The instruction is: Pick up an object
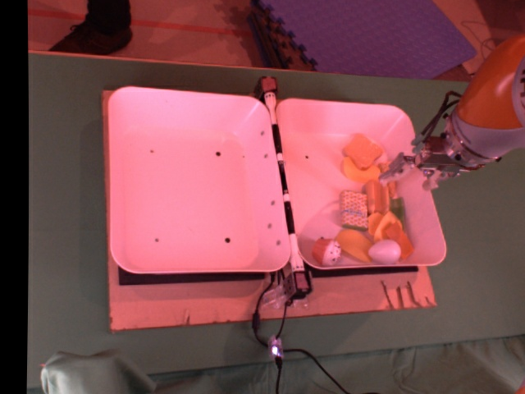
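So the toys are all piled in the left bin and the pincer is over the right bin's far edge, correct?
Not quite. The camera view shows the toys piled in the right bin, toward its right side, not in the left bin. The pincer is indeed over the right bin's right edge, just above the pile.

Arm [496, 97] cut by right edge

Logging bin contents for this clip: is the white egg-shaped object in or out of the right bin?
In. The white egg lies inside the right bin, at its near right corner, beside orange pieces.
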Controlling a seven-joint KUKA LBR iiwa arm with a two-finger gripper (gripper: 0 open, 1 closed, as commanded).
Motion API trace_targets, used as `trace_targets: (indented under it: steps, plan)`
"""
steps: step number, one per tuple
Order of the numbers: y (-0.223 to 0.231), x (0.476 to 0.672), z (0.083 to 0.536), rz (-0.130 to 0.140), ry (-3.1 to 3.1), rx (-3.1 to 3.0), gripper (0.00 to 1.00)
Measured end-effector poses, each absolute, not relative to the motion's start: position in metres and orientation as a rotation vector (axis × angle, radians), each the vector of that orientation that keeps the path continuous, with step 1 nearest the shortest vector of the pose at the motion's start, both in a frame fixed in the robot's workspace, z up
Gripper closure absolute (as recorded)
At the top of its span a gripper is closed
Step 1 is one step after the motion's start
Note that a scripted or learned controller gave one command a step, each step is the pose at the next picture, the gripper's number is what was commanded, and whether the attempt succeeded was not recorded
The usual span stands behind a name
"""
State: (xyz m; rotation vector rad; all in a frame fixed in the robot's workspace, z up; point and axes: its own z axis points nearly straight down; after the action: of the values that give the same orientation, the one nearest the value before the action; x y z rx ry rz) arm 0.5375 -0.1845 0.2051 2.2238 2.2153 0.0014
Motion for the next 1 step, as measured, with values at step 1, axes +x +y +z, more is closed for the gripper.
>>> trace_targets:
  steps: [1]
  plan:
    - [-0.1845, 0.5375, 0.2051, 0.001, 2.215, 2.224, 0.0]
